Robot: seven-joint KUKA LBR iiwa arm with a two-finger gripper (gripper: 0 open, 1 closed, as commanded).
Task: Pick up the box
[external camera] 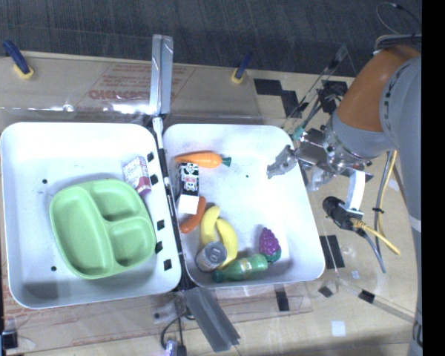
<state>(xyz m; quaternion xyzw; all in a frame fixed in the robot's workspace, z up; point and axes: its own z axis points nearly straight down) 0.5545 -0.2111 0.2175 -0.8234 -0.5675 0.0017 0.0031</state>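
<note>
Brown cardboard-topped bench [282, 80] carries two shallow white plastic bins side by side: left bin [18, 199], right bin [300, 213].

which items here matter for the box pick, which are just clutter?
Job:
- small red-and-white box, left bin, beside the tray
- black-and-white carton, right bin, the other possible box
- end effector, over the right bin's right side

Clutter:
- green divided tray
- carrot
- banana
- can
- grapes
- green bottle
</note>
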